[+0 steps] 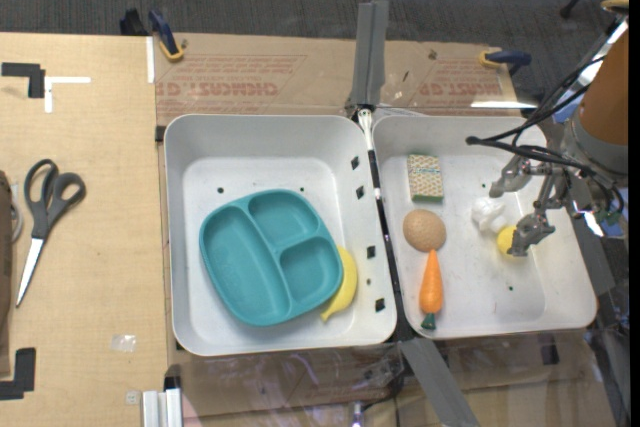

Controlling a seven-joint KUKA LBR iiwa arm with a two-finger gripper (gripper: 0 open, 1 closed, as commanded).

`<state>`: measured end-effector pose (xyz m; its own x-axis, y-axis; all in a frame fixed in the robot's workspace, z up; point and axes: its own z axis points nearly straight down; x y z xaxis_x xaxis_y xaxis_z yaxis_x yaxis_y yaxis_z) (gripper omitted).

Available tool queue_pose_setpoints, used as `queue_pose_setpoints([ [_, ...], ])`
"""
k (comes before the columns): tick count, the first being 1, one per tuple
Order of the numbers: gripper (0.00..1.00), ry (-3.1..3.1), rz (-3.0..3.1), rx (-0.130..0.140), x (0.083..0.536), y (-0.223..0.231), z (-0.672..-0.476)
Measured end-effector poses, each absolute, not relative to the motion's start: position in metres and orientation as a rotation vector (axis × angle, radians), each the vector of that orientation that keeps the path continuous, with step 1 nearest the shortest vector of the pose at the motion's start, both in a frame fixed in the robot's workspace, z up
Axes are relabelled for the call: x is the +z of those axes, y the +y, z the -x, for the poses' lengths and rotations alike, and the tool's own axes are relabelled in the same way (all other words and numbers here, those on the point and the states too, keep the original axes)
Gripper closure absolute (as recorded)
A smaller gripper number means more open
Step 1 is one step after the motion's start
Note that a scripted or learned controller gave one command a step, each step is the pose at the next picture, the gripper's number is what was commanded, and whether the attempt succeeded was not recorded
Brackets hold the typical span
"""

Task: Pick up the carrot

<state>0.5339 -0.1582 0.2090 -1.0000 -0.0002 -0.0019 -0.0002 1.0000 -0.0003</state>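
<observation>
Carrot (431, 285) lies ungrasped in the right bin (560, 315) as the tool (522, 210), fingers spread and empty, hovers at its two o'clock, pickup not yet begun.

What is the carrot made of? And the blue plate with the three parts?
The carrot looks like toy plastic: smooth, evenly bright orange, with a stubby green tip. A real one can't be ruled out. The blue plate looks like moulded plastic too: one flat teal colour, rounded dividers, a soft matte sheen.
</observation>
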Motion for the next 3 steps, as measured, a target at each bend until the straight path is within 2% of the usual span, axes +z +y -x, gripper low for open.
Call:
queue_pose_setpoints([
  [1, 0.00, 3.133, 0.178, -0.001, 0.092, -0.116, -0.551],
  [2, 1.00, 3.129, 0.184, -0.002, 0.102, -0.115, -0.552],
  [3, 1.00, 3.128, -0.252, 0.000, 0.192, -0.047, -0.506],
])
